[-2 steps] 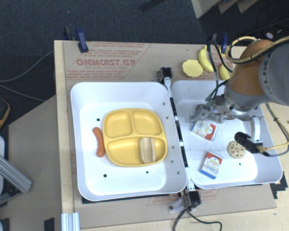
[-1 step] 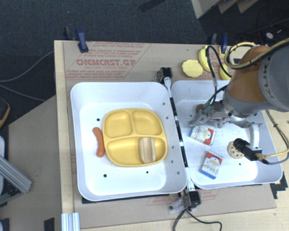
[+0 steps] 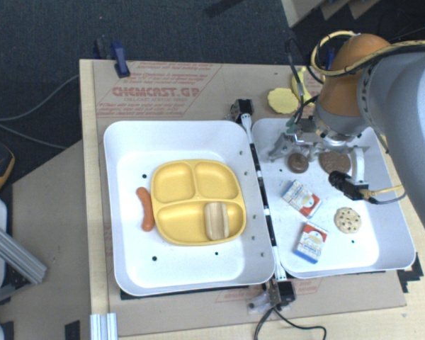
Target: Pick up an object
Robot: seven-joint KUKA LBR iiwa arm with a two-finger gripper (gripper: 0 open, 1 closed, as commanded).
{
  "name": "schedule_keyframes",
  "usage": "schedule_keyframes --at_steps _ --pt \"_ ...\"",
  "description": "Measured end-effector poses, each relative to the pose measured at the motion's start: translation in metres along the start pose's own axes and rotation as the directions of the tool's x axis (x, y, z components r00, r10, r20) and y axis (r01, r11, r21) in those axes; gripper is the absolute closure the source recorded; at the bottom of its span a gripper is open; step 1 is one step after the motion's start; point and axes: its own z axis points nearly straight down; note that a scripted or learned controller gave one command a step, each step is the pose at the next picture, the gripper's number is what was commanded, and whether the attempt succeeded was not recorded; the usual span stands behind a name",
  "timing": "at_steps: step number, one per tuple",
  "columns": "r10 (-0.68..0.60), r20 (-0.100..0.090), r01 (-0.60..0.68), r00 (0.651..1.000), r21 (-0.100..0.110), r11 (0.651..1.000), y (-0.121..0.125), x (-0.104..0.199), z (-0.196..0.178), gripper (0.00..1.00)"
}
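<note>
My gripper (image 3: 317, 153) hangs low over the back of the right bin (image 3: 382, 257), below the orange band of the arm. A small brown round piece (image 3: 297, 163) lies just to its left, and a larger brown disc (image 3: 334, 162) sits right under it, partly hidden. Further forward in that bin lie a chocolate-chip cookie (image 3: 348, 220), a small red-and-white box (image 3: 301, 197) and a second small box (image 3: 311, 244) with a blue and red print. I see nothing held in the gripper.
The left bin (image 3: 127, 257) holds a yellow divided plate (image 3: 196, 201) with a tan bread piece (image 3: 216, 221) in its front compartment, and a sausage (image 3: 146, 208) beside the plate. A yellow lump (image 3: 282, 100) lies on the bench behind the right bin. A blue clip (image 3: 119, 59) stands at the back left.
</note>
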Motion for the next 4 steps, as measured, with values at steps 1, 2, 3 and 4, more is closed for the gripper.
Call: schedule_keyframes --at_steps 1,2,3,4 --pt "0.005 0.001 -0.005 1.0 0.003 1.0 0.017 -0.031 0.001 0.0" --pt "0.005 -0.002 -0.005 1.0 0.011 1.0 -0.003 -0.021 0.001 0.0" --pt "0.004 -0.001 -0.004 1.0 0.007 1.0 -0.002 -0.021 -0.01 1.0" --pt "-0.004 -0.004 0.004 1.0 0.002 1.0 -0.042 0.068 -0.106 1.0"
